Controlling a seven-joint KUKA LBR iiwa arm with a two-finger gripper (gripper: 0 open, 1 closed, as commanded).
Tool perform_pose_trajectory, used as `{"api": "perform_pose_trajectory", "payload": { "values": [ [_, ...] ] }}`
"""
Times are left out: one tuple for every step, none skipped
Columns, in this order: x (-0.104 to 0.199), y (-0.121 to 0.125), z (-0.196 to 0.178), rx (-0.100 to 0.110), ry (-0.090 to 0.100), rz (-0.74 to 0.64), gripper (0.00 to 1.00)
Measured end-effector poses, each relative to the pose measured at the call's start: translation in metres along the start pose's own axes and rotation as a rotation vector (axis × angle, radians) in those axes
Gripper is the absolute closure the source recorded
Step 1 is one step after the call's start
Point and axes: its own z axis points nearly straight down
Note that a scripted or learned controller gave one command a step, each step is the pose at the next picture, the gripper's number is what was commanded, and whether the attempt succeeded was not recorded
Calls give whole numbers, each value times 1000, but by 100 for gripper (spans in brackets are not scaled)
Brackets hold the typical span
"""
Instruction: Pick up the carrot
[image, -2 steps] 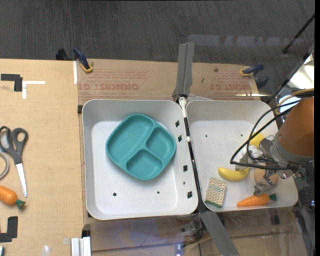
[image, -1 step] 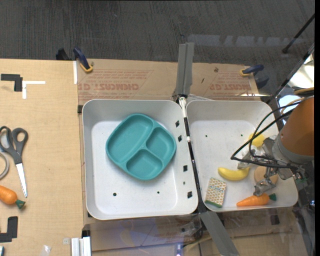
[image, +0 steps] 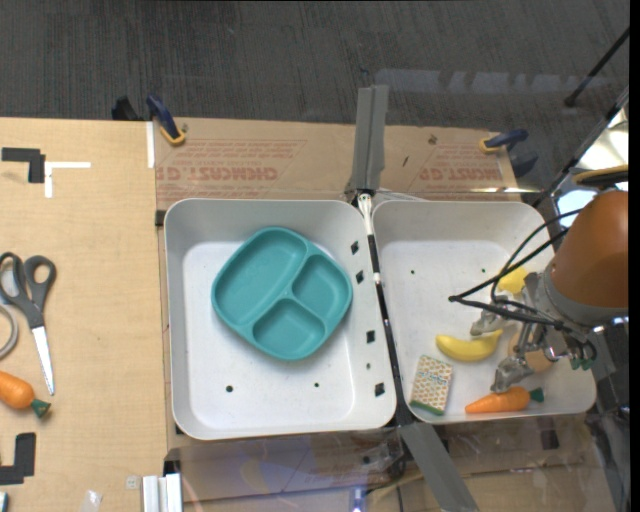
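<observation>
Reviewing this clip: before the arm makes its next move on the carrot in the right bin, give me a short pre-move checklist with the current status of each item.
1. Target located: carrot lies near the front wall of the right bin, leafy end pointing right. Ok.
2. Gripper over target: it sits just above the carrot's right half. Ok.
3. Carrot between the fingers: cannot tell.
4. Neighbours apart from the carrot: banana and small patterned packet both lie left of it, with gaps. Ok.
5. Confusable item: a second carrot lies on the bench at far left, outside both bins. Ok, far away.
6. Cables across the wrist hide part of the gripper. Not ok.
</observation>
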Motion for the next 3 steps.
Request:
{"api": "perform_pose_trajectory", "payload": {
  "values": [
    [8, 3, -5, 5, -21, -57, 0],
    [7, -45, -2, 2, -2, 315, 0],
    [18, -20, -4, 5, -17, 478, 0]
  ]
}}
